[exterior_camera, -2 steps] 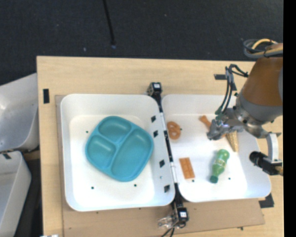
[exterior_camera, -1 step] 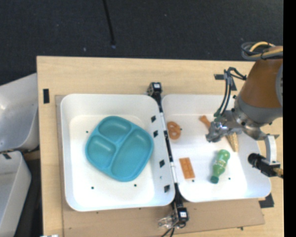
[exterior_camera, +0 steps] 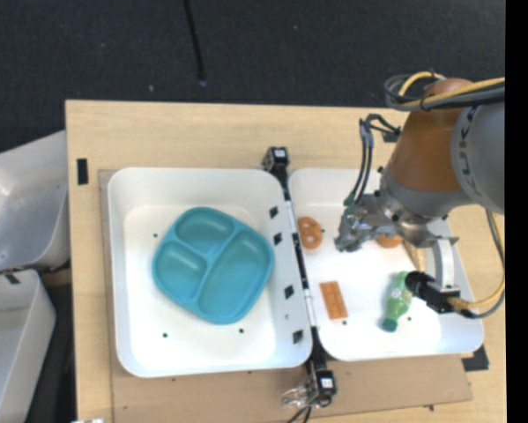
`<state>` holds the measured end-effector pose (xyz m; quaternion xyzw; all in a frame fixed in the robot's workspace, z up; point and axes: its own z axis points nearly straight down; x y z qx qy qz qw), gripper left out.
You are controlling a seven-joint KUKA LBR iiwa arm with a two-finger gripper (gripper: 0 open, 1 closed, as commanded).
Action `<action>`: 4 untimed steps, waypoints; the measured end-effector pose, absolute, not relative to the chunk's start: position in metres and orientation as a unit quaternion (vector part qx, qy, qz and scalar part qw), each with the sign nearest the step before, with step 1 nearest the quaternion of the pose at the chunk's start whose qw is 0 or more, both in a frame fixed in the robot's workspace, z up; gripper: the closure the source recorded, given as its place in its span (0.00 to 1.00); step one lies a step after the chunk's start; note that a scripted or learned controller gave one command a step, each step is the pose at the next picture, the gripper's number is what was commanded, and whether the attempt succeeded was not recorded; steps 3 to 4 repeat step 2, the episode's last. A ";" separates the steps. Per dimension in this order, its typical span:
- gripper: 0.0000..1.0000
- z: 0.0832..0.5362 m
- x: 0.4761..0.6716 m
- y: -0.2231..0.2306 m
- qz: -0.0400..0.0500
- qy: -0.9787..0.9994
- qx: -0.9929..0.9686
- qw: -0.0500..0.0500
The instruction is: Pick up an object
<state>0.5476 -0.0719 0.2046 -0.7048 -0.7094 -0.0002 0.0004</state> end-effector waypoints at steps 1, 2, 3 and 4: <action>1.00 0.218 0.563 -0.016 -0.002 -0.710 -0.704 0.000; 1.00 0.214 0.570 0.040 -0.001 -0.710 -0.705 0.000; 1.00 0.214 0.570 0.040 -0.001 -0.710 -0.705 0.000; 1.00 0.214 0.570 0.040 -0.001 -0.710 -0.705 0.000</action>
